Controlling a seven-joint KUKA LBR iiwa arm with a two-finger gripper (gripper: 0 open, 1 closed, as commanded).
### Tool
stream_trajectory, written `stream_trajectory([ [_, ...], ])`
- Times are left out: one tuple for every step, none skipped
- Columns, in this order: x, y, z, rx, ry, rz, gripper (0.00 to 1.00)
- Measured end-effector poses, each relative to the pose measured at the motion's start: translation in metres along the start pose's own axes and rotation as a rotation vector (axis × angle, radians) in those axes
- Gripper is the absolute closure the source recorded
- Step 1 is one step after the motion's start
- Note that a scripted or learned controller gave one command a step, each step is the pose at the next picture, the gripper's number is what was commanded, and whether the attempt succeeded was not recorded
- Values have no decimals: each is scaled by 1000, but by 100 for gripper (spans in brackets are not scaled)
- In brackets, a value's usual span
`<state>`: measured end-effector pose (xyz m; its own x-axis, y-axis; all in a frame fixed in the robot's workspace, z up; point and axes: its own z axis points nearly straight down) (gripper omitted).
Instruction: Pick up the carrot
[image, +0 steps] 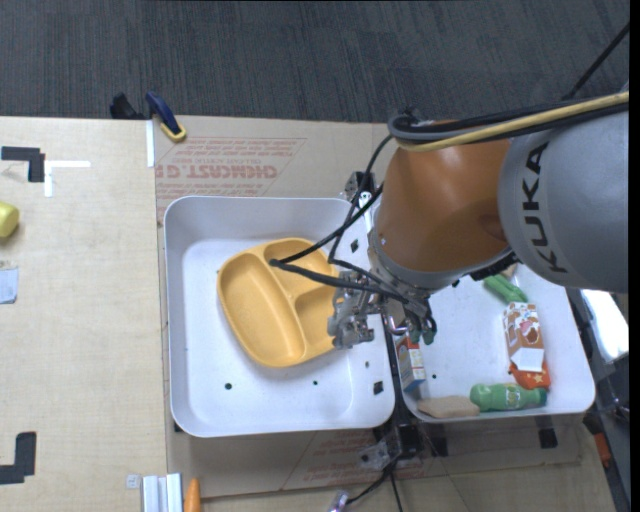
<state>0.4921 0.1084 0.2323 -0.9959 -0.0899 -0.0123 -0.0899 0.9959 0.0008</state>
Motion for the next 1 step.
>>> stream_trajectory([
  [3, 65, 20, 0, 10, -39, 100],
])
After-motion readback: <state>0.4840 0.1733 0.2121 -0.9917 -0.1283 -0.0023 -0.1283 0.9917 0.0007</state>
